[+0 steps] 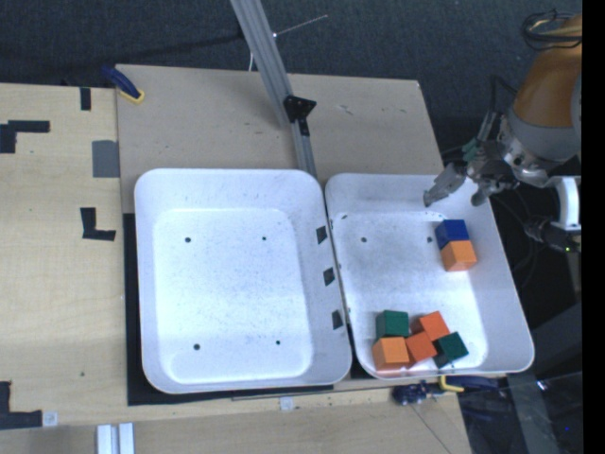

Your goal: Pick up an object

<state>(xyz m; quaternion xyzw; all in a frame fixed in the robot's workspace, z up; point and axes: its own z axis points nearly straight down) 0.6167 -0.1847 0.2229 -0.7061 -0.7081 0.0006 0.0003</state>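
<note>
The right bin (pixel 378 206) holds a blue block (pixel 453 230) with an orange block (pixel 459 254) touching its near side, by the right wall. At the bin's front lies a cluster: a green block (pixel 392 323), an orange block (pixel 434 325), an orange block (pixel 390 351), a small orange block (pixel 421 347) and a dark green block (pixel 452 347). My gripper (pixel 460 190) hangs over the bin's far right corner, above and behind the blue block. Its two fingers are spread apart, with nothing between them.
The left bin (pixel 227 277) sits beside the right one. A slanted metal bar (pixel 269 55) with a black clamp runs down to the gap between the bins. The grey and orange arm (pixel 548 93) reaches in at the upper right.
</note>
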